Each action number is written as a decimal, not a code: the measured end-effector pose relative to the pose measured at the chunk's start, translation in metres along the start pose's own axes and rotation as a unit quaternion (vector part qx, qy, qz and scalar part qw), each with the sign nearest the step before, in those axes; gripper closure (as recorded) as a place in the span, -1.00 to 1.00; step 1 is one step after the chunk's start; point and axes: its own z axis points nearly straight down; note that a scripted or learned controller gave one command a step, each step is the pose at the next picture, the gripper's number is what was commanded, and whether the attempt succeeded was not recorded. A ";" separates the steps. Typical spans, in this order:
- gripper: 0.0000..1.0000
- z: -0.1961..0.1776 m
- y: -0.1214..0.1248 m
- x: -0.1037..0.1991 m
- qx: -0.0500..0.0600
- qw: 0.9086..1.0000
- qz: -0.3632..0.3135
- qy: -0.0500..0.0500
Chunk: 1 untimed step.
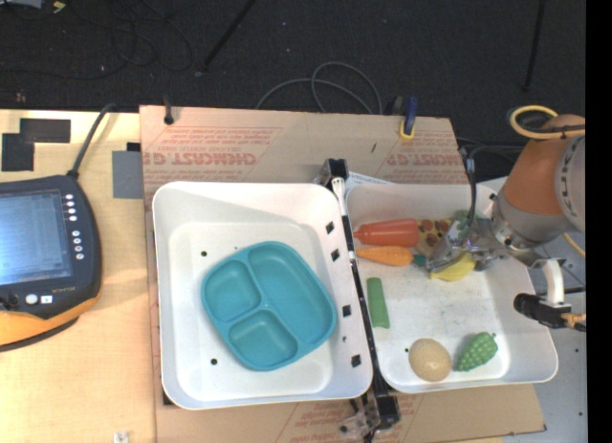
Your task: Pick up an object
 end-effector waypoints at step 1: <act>-1.00 0.001 0.051 0.027 0.001 1.000 -0.001 0.001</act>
